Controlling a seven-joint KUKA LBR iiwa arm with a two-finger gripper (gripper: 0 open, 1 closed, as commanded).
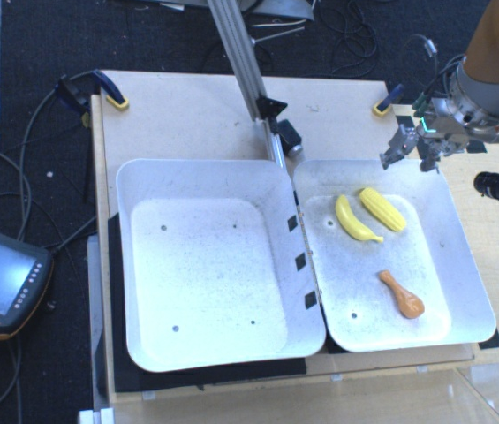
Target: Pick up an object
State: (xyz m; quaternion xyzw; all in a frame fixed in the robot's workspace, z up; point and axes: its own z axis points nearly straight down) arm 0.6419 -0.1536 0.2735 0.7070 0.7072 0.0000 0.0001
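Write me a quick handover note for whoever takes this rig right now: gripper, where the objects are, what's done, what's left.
Gripper: open, holding nothing, raised above the right bin's far edge.
Objects, all in the right bin: banana and corn cob side by side near the far end; orange drumstick-shaped toy alone toward the near end.
Done: no pick yet.
Left: descend on one object, grasp, lift. The toy, lying apart, looks the easier target.

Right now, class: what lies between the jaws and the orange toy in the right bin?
In the camera view, the banana and corn cob lie side by side between the gripper and the orange toy, on the right bin floor.
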